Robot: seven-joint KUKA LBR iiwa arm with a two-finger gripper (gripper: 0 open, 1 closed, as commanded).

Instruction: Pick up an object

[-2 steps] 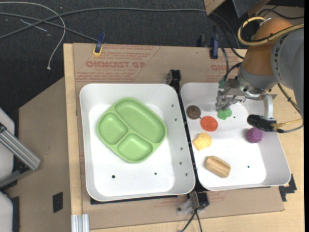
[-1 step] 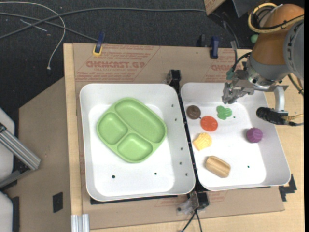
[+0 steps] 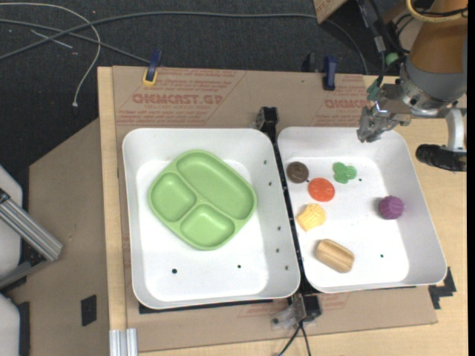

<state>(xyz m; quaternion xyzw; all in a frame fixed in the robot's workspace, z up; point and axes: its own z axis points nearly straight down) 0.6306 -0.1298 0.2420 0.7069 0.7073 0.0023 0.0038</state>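
While the hand [image 3: 369, 130] hangs over the far edge of the right bin [image 3: 415, 265], whether it is wide or narrow cannot be told. Inside that bin lie a brown ball [image 3: 297, 172], green piece [image 3: 344, 172], orange disc [image 3: 321, 190], yellow corn [image 3: 312, 216], tan loaf [image 3: 334, 255] and purple ball [image 3: 391, 207]. A green tray [image 3: 202, 199] sits in the left bin [image 3: 148, 273].

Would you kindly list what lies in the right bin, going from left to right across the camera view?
Brown ball → yellow corn piece → tan bread loaf → purple fruit. The orange tomato and green piece overlap their neighbours in order, so I leave them out.
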